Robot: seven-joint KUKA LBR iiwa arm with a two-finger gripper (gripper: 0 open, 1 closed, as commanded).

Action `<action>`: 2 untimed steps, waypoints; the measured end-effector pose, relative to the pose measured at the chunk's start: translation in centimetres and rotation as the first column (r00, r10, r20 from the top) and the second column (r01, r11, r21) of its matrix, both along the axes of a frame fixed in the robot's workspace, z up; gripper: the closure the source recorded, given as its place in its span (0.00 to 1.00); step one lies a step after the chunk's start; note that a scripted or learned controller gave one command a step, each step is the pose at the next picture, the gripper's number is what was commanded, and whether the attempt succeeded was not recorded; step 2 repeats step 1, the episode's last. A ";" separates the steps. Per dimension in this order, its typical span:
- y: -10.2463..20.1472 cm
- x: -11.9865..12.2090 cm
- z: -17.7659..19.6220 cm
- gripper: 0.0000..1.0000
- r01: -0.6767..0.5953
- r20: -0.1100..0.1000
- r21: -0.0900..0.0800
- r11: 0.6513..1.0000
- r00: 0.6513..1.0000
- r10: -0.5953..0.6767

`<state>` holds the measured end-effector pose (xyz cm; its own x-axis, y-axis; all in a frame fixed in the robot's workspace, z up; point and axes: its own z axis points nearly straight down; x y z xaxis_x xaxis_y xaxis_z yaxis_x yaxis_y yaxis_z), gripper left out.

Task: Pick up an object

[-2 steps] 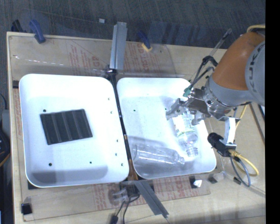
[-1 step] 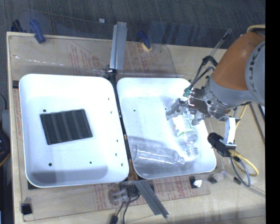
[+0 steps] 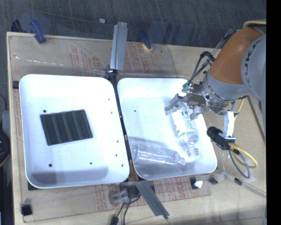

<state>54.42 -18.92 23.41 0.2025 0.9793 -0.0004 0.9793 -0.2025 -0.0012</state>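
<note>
- Room: the most open floor in the right bin (image 3: pixel 145 104) is its view-left half and back part, all bare white. My gripper (image 3: pixel 181 104) hangs over the back-right quarter, close to the right wall and back rim.
- Edges: the labelled bottle (image 3: pixel 184 128), clear plastic, lies lengthwise just beside the right wall. Its cap end points to the near rim and its other end sits right at my gripper.
- Grip state: can't tell. The bottle's back end meets the gripper in the view, but whether it's clamped isn't visible.
- In the way: a 2nd clear bottle (image 3: pixel 157 155) lies crosswise along the near wall. Its neck is just beside the labelled bottle's cap, so that front-right corner is crowded.
- Left bin (image 3: pixel 23 125): a dark ribbed panel (image 3: pixel 66 126) lies flat, a bit skewed, view-left of centre and apart from every wall. White floor shows all round it.
- Seam: the bins' inner rims run side by side. A grey metal bar (image 3: pixel 118 46) stands at the back end of the seam.
- Bench (image 3: pixel 61 50): two blue clamps (image 3: pixel 37 32) on the back edge, well apart from me.
</note>
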 end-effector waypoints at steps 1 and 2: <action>4.3 -1.6 3.2 0.00 0.041 0.002 0.000 0.999 0.999 -0.041; 4.3 -1.6 3.2 0.00 0.041 0.002 0.000 0.999 0.999 -0.041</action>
